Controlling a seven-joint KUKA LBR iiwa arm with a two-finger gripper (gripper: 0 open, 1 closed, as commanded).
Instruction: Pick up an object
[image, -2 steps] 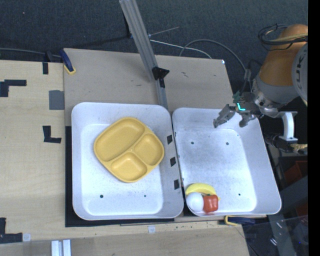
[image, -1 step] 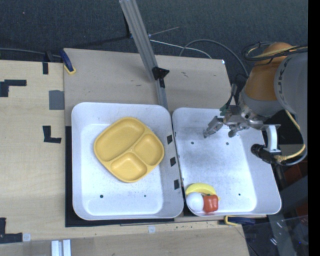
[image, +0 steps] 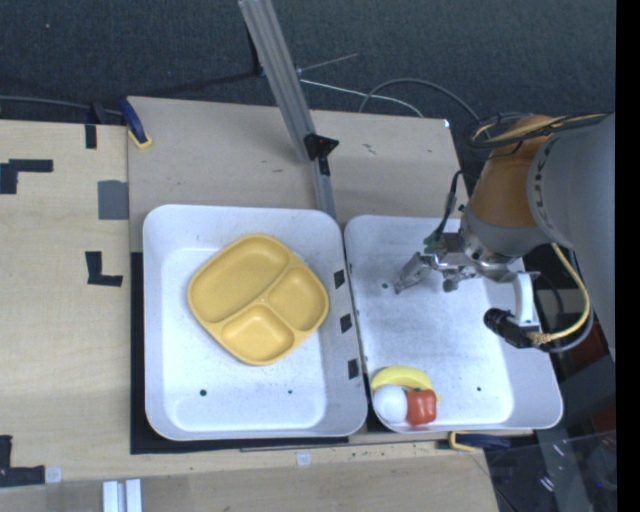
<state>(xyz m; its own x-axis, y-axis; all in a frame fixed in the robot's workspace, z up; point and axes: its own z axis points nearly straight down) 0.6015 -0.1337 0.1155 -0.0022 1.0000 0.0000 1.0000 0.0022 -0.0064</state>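
Table (image: 230, 150) carrying two white bins side by side. Left bin (image: 170, 400) holding a yellow divided plate (image: 258, 298), lying flat a little toward 11 o'clock of that bin's middle. Right bin (image: 520, 400) mostly bare, speckled floor, with a small cluster at its 7 o'clock corner: a yellow piece (image: 400, 377) atop a white ball (image: 390, 405) touching a red block (image: 423, 406), all pressed against the bin's near wall.

Arm (image: 520, 190) reaching in from 3 o'clock, orange band above the wrist. Gripper (image: 428, 272) poised over the right bin toward 12 o'clock of its middle, fingers spread, nothing between them; whether touching the floor, impossible to tell.

Step judged: approach, no grasp yet. Likely target the cluster, well apart toward 6 o'clock of the gripper. Next move calls for travel toward 6 o'clock, descent over one piece, then closing. Wall and crowded neighbours likely to hamper finger placement.
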